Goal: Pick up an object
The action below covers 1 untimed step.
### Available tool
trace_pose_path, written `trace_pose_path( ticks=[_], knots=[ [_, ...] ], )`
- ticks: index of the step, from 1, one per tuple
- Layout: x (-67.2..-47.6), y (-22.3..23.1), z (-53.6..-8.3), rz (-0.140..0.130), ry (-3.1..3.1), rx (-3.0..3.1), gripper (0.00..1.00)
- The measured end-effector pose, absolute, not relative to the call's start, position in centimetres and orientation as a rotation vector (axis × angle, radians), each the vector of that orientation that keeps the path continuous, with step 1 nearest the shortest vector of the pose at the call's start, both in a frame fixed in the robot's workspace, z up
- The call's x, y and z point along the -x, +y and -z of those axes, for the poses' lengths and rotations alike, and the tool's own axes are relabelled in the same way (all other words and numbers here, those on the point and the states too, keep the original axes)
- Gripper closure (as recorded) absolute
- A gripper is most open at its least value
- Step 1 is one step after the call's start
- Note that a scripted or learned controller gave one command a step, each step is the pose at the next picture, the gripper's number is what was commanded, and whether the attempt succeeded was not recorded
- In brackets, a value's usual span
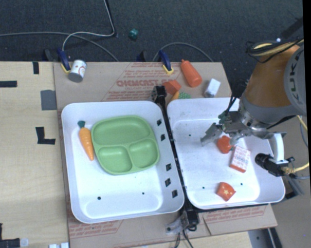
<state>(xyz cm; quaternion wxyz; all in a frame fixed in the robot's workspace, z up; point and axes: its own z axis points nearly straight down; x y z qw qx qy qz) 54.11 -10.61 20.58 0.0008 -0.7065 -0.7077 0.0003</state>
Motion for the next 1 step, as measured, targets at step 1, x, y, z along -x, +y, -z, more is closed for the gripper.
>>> trace_pose_path(
  ticks=[1],
  knots=[
    [-55.73,-17.21,-17.54,-0.004,-2.220,2.222,0.00]
  ],
)
